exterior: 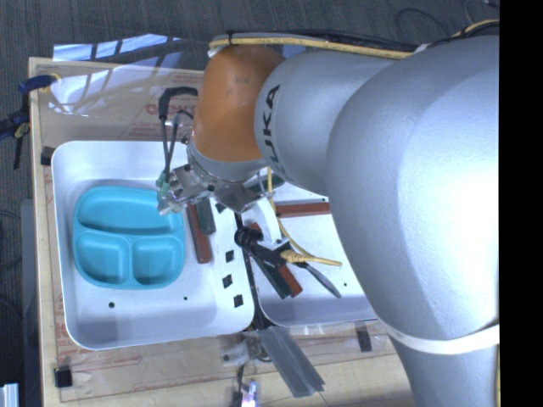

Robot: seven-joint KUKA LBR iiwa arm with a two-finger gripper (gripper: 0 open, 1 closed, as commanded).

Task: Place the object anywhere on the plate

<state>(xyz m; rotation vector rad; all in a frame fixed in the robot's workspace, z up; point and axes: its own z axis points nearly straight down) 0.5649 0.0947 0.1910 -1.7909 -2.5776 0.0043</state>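
Left bin (127, 329) contains one blue three-compartment plate (127, 237) near its left wall. Gripper (206, 220) state: cannot tell. Bins: two.

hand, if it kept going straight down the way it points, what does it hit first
Probably the right rim of the blue divided plate, or the brown stick beside it; the hand hangs over both, and depth is unclear.

Bright, even light; glare on the arm (407, 168), perhaps slightly soft focus.
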